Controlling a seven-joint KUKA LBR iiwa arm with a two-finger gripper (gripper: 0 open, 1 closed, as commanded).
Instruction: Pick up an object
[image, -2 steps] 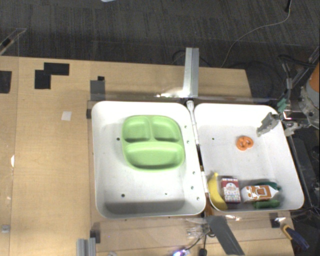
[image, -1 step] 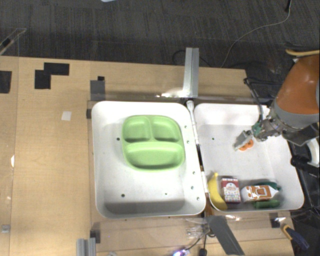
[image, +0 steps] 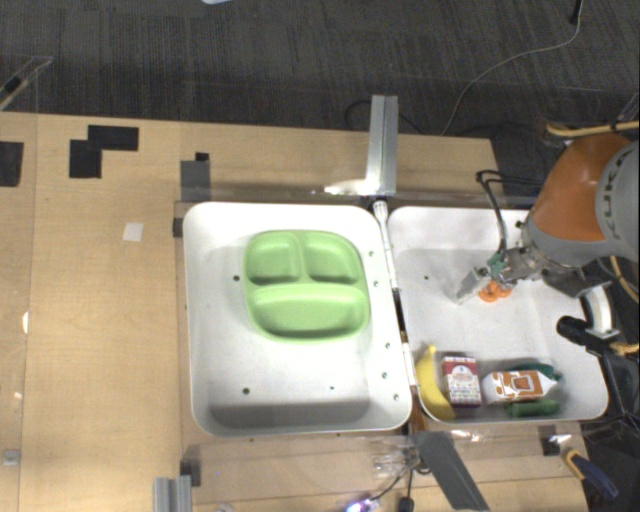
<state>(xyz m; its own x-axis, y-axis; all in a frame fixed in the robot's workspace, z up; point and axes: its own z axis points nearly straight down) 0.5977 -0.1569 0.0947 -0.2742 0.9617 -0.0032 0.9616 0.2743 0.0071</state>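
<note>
- Dark carpet runs along the far side; nearer, a wooden table (image: 90, 330) carries two shallow white bins side by side, with a metal post at the far end of the seam between them.
- Left bin (image: 215, 390): one green divided tray (image: 303, 283), sitting about mid-bin, well away from me.
- Right bin (image: 430, 265): that's where I'm working. My arm comes in from the right, orange band above the wrist.
- My hand (image: 487, 283) is low in the far half of the right bin, pointing left and a bit toward the near side.
- Small orange object (image: 490, 292) sits right at my fingertips, touching or just under them. Too small to say what it is.
- Finger state: can't tell. The tips blur into the orange object and the bin floor, so I won't call it spread, pressed together or pinching.
- Key relation: the orange object is directly under the hand, on its near edge. No sideways reach looks needed; the next move is mostly up and down, as I judge it.
- Other candidates all line the near wall of the right bin, well apart from the hand: a banana (image: 430, 385) at the near-left corner, long axis running near to far; a red-and-white carton (image: 460, 380) just right of it; an orange-and-white carton (image: 515, 383) further right, with a dark green piece (image: 532, 407) against its near side.
- Risk, my read: the orange object is small and low, so a close could skate over it.
</note>
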